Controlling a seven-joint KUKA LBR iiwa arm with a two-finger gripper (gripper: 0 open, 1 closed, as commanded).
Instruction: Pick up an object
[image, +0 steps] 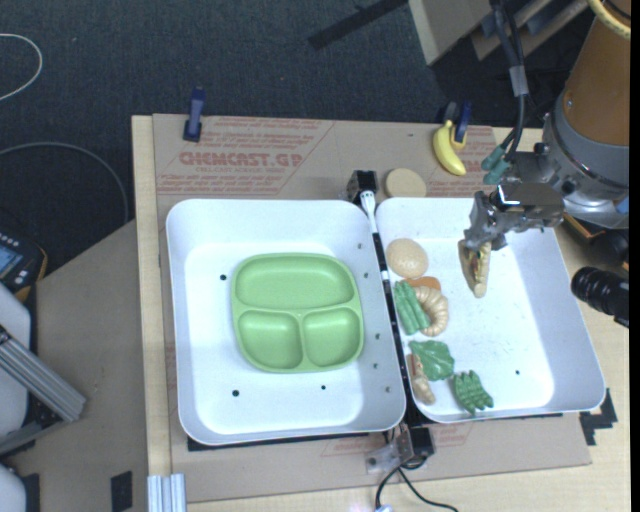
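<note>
Hand (478, 247) grips a yellowish food piece (478, 270) over the right bin's (540, 330) open floor.

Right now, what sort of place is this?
Probably a robotics lab's grasping test bench: two white bins clamped on a board, toy food in one, a green divided tray in the other, a robot arm above.

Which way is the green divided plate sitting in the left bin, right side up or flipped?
Right side up. The green divided plate shows its three hollow compartments facing the camera, lying flat in the left bin.
</note>
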